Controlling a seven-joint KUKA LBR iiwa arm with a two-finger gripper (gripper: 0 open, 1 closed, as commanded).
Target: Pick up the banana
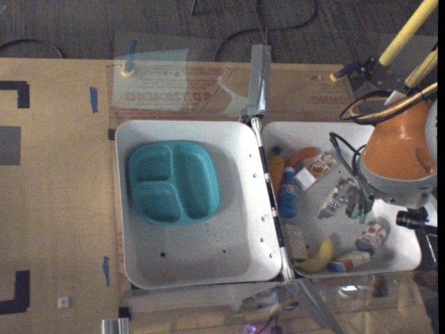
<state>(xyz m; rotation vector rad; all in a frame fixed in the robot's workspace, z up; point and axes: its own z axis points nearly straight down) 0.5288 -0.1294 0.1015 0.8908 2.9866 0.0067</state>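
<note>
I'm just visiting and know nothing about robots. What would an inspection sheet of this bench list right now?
Surface: wooden bench bearing a left bin and a right bin.
Job's things: banana lying near the right bin's front edge, untouched.
Clutter: teal divided plate in the left bin; blue bottle, orange item and small packets in the right bin.
Grippers: gripper above the right bin's middle, apart from the banana.
Cables: black cables on the floor; more at the arm.
Surroundings: grey carpet; blue tape marks.

Grey arm (407, 186), orange band, black cables
</note>
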